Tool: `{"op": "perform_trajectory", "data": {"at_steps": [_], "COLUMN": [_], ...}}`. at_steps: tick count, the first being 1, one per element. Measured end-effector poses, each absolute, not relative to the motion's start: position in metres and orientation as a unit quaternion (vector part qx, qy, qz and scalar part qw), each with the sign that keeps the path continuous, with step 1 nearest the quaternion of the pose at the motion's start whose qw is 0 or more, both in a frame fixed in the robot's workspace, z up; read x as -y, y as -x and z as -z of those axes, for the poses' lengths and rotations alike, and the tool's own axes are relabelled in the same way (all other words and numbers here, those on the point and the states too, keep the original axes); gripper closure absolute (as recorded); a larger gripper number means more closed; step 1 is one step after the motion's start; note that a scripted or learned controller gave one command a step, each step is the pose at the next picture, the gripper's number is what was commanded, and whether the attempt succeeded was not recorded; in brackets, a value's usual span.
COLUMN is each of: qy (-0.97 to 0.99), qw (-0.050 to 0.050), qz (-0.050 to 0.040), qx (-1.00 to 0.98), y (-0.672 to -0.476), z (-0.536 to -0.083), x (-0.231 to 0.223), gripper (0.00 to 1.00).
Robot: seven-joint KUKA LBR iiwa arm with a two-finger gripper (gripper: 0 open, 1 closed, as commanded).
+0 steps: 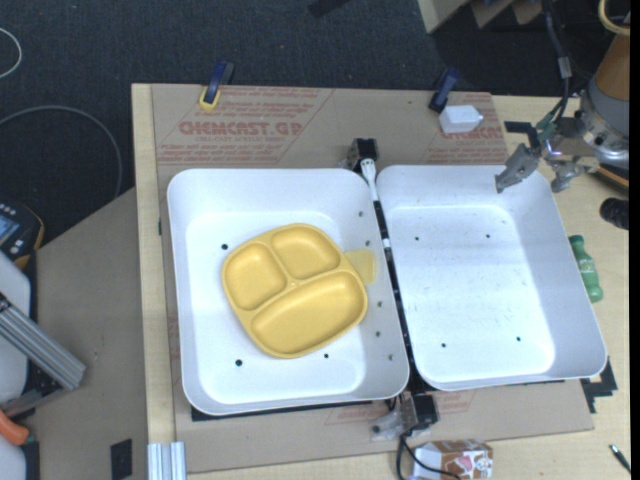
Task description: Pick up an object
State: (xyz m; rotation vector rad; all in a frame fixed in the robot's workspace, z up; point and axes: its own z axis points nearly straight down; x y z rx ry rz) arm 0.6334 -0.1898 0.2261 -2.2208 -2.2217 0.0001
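A yellow divided plate point(293, 289) with three compartments lies flat in the left bin point(195, 218), a little right of its middle. A small pale yellow piece point(361, 264) pokes out from under the plate's right edge. My gripper point(537, 171) hangs over the far right corner of the right bin point(480, 288), well away from the plate. Its two fingers point(513, 171) are spread apart and hold nothing.
A green object point(586, 268) lies on the bench just outside the right bin's right wall. A white block point(460, 119) and blue clamps point(214, 84) sit along the board's far edge. A black divider point(385, 258) with a cable runs between the bins.
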Motion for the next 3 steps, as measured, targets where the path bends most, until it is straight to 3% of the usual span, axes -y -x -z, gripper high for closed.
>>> {"op": "perform_trajectory", "data": {"at_steps": [1, 2, 3], "qy": [0.705, 0.705, 0.705], "qw": [-0.004, -0.007, -0.003], "qz": [0.0047, 0.0075, 0.0038], "qx": [0.709, 0.709, 0.710], "y": [-0.553, -0.494, -0.479], "z": [-0.344, -0.485, -0.536], "x": [0.123, 0.073, 0.019], "gripper": [0.00, 0.00, 0.00]}}
